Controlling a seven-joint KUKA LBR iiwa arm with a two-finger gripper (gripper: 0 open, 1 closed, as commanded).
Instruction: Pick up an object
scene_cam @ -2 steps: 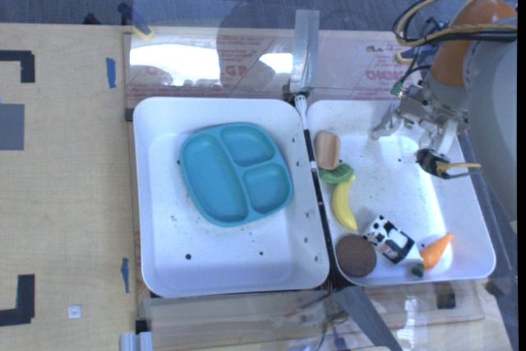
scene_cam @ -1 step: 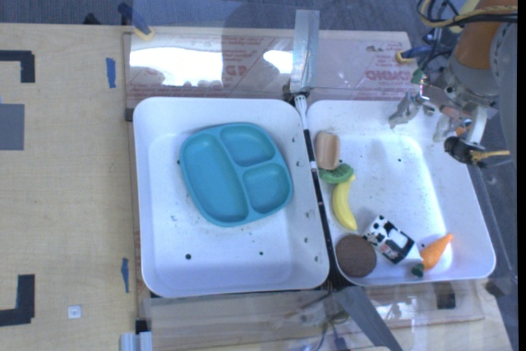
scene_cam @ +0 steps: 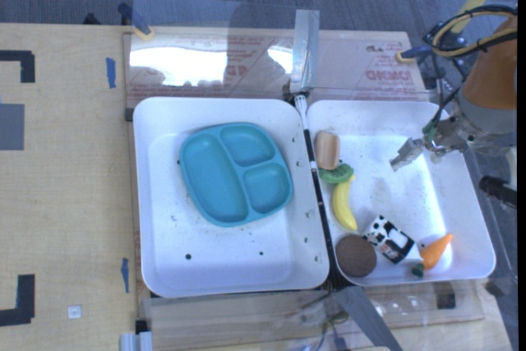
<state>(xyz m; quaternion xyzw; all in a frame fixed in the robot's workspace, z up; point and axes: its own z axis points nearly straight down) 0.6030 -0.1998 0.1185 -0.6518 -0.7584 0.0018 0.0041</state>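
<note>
The right bin (scene_cam: 460,185) holds several small items. A tan bread roll (scene_cam: 327,148) lies by its left wall, with a green piece (scene_cam: 336,173) and a yellow banana (scene_cam: 344,207) just below it. Near the front are a brown round object (scene_cam: 356,255), a black-and-white toy (scene_cam: 388,239) and an orange carrot (scene_cam: 436,247). My gripper (scene_cam: 417,151) hangs over the upper right part of this bin. It is open, nothing sits between its fingers, and it stands apart from all the items.
A blue divided plate (scene_cam: 237,173) lies in the left bin (scene_cam: 156,201). A clear panel and a metal post (scene_cam: 305,49) stand behind the bins. Cables loop above the arm at the upper right.
</note>
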